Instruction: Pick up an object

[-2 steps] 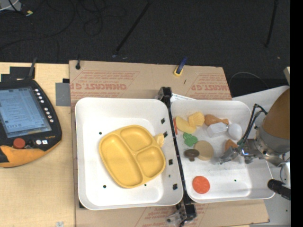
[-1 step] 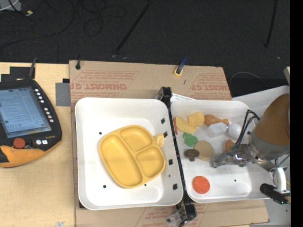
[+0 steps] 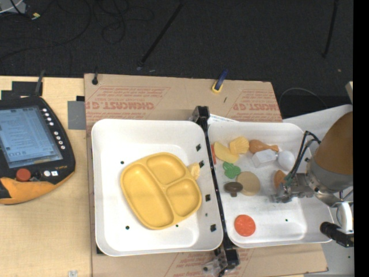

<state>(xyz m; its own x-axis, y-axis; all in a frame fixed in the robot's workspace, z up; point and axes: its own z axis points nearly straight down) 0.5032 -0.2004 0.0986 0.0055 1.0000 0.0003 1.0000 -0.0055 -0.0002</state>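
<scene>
The claw [image 3: 282, 195] sits low inside the right-hand shallow white bin [image 3: 291, 231], near that bin's right wall; whether its tips are apart or together cannot be told, and nothing is seen held.

Candidate objects lie left of the claw within this bin: a tan round disc [image 3: 249, 183], a brown mushroom-shaped piece [image 3: 233, 187], a green lump [image 3: 231, 169], yellow blocks [image 3: 235, 148], and a red-orange disc [image 3: 245, 225] toward the bin's front.

Risk: the pieces are crowded, so a closing grasp may nudge neighbours or slip off a flat disc.

Left of this bin, the other white bin [image 3: 109, 183] carries a yellow divided plastic tray [image 3: 160, 189].
</scene>
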